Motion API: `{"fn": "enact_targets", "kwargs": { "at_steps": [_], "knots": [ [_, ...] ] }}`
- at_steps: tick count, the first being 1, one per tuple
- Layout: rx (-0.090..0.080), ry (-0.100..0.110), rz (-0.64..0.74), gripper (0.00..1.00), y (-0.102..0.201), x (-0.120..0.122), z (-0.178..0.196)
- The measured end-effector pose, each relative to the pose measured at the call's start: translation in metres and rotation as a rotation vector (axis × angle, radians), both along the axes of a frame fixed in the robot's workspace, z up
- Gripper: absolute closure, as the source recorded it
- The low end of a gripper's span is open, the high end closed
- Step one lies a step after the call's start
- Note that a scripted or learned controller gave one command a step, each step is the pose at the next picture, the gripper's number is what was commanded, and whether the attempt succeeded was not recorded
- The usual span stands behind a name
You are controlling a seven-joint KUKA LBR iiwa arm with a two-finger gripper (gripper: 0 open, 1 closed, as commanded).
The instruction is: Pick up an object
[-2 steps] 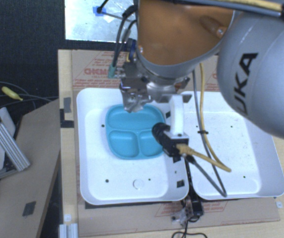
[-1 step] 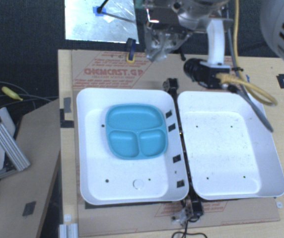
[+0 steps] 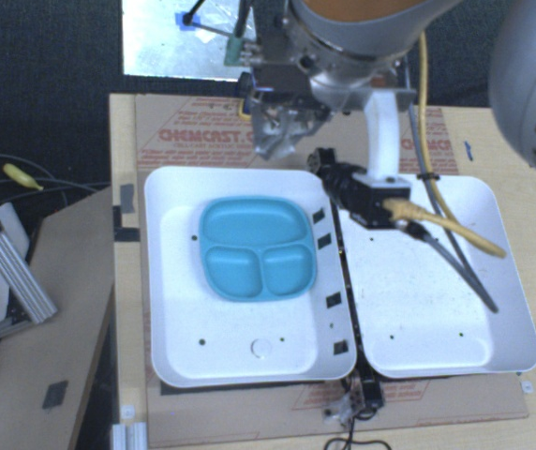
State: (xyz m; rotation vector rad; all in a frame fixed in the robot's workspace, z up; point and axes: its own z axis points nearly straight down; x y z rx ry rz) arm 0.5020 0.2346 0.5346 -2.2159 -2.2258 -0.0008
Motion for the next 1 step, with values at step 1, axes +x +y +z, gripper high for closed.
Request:
{"fn": "enact_targets", "kwargs": {
  "at_steps": [1],
  "knots": [
    [0.0, 0.0, 0.0, 1.0, -0.0032, -0.0159, 0.0002]
  ]
}}
